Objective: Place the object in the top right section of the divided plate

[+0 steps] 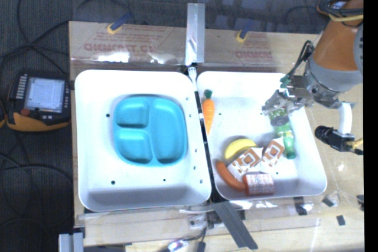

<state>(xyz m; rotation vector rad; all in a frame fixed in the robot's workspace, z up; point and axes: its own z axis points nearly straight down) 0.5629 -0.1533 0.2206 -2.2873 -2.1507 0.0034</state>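
Dark carpet surrounds the desk point(147, 38), where two white bins sit side by side. A blue divided plate point(149, 128) lies in the left bin point(94, 186). Over the right bin point(310, 180), the pincer point(279, 108) hovers by a green bottle point(286, 136); its grip state cannot be made out. A carrot point(208, 113), banana point(238, 146) and small cartons point(255, 161) lie nearby.

A blue divided plastic plate point(149, 129) lies in the left shallow white bin point(94, 186). In the right shallow white bin point(313, 177), an orange toy carrot point(208, 111) lies against the left wall, and a yellow toy banana point(238, 146), two small printed cartons point(255, 158), a red toy sausage point(227, 176), a red-labelled can point(258, 183) and a green bottle point(287, 140) cluster near the front.
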